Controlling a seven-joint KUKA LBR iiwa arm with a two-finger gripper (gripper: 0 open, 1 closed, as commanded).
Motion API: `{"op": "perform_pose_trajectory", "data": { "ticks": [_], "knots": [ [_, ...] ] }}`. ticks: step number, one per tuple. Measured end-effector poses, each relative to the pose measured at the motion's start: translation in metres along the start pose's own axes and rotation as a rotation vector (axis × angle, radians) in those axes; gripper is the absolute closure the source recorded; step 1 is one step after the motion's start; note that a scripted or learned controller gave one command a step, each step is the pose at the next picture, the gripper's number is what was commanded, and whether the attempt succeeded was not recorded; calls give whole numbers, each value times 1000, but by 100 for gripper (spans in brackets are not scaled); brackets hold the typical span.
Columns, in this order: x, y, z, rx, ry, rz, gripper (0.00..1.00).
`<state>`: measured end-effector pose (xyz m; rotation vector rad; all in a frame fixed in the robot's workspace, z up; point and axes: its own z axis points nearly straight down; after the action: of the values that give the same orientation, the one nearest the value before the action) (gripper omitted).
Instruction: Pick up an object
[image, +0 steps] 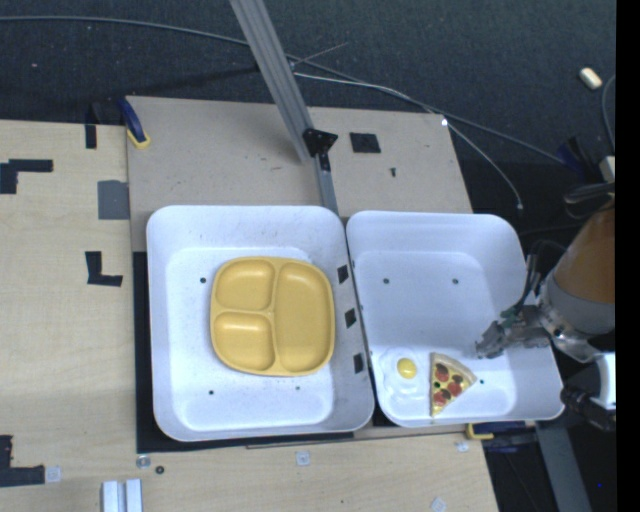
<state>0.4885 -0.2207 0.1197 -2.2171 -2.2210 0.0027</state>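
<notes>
The gripper (492, 343) is hanging over the right side of the right bin (430, 235), with its dark fingers (487, 346) pointing down and to the left toward the bin floor. The view is too small and blurred at that point to tell whether the fingers are spread or closed, and no object is showing between them. The grey arm (590, 290), with its orange band, is reaching in from the right edge across the bin's right wall.

A pizza slice (447, 383) is lying in the near part of the right bin, just below and left of the fingers and apart from them. A fried egg (405, 369) is lying just beside the slice on its left.

A yellow divided plate (272, 315) is sitting in the middle of the left bin (180, 240). Both bins are resting side by side on the tan surface (230, 150). A grey metal bar (280, 75) is crossing the surface above the bins.
</notes>
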Motion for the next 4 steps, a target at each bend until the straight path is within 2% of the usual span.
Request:
{"op": "perform_pose_trajectory", "data": {
  "ticks": [1,2,3,4],
  "knots": [
    [6,9,-53,-7,-2,0,100],
    [10,7,-115,-8,-3,0,100],
    [11,8,-139,-5,-2,0,100],
    [54,28,-142,-3,0,-5,100]
  ]
}}
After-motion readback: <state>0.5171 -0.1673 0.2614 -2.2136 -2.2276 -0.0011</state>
